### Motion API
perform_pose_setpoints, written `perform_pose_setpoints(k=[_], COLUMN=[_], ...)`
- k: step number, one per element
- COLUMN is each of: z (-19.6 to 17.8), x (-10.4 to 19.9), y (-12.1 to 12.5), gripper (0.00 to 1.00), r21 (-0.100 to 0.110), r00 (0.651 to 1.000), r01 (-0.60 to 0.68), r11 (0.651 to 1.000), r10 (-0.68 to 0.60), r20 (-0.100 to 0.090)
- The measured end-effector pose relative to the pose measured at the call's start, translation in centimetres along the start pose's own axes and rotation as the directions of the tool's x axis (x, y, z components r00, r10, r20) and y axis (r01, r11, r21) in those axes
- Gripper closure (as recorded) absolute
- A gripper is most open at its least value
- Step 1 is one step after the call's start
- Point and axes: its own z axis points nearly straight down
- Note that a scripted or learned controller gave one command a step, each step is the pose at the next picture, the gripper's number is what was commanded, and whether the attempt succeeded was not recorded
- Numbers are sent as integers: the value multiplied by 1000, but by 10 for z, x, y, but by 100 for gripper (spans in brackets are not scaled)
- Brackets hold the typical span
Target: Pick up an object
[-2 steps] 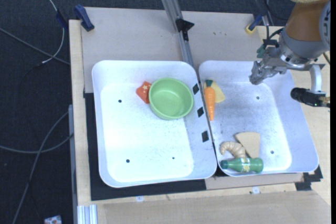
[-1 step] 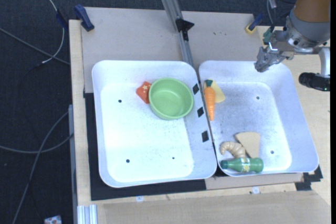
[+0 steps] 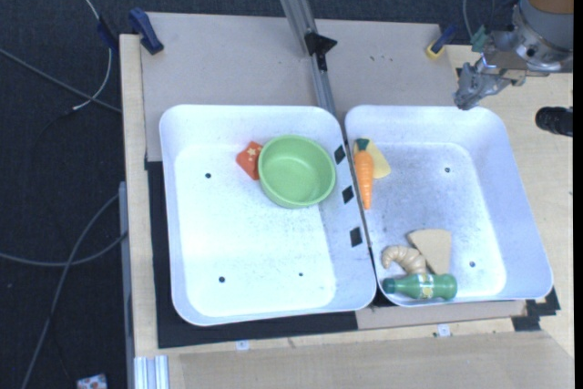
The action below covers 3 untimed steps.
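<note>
The tool hangs just beyond the right bin's far rim, its grip state impossible to tell. Inside that bin, against the wall nearest the other bin, lies a toy carrot: probably light, rigid, smooth plastic, best pinched across its thick middle.

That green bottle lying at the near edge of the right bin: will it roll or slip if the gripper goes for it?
The green bottle lies on its side, so it would probably roll if nudged. Its rounded, glossy-looking body may slip between fingers. It rests against the right bin wall near the croissant, which could limit access.
</note>
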Motion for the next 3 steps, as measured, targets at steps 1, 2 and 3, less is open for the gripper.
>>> perform_pose_setpoints(k=[1,2,3], z=[9,9,11], x=[44,101,161], y=[6,13,5], gripper=[100,100,100], r21=[8,6,9], r00=[1000,1000,1000], r01=[2,5,5], r11=[1000,1000,1000], r10=[-2,-5,-5], r20=[-2,-3,-3])
